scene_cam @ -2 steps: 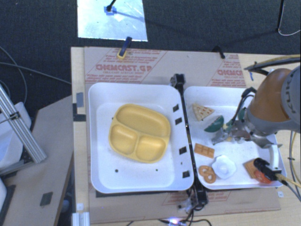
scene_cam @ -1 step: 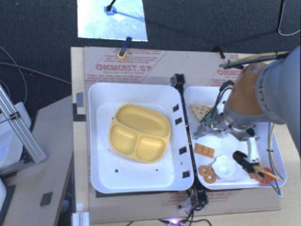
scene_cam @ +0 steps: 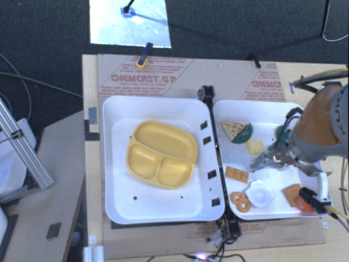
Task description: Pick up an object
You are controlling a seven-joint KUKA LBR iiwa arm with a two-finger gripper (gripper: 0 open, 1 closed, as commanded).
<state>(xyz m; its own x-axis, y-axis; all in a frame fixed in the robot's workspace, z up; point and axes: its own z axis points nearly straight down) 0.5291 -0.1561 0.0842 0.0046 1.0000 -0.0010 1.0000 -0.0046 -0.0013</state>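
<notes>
The right bin (scene_cam: pixel 272 109) holds several small play-food items. A tan triangular slice (scene_cam: pixel 232 129) lies next to a dark green piece (scene_cam: pixel 244 134), with a pale yellow block (scene_cam: pixel 255 147) just below them. Toward the front are a brown waffle square (scene_cam: pixel 236 174), a pretzel (scene_cam: pixel 240 201), a small white cup (scene_cam: pixel 259 193), an orange cracker (scene_cam: pixel 292 192) and a red piece (scene_cam: pixel 302 203). My gripper (scene_cam: pixel 266 161) hangs low over the middle of this bin, just below the yellow block and above the white cup. Nothing visibly sits in it.
The left bin (scene_cam: pixel 117 146) contains a yellow divided plate (scene_cam: pixel 161 153). A black divider with clips (scene_cam: pixel 214 146) runs between the two bins. The arm's grey body with its orange band (scene_cam: pixel 323 121) covers the right bin's right side. A cardboard sheet (scene_cam: pixel 180 72) lies behind the bins.
</notes>
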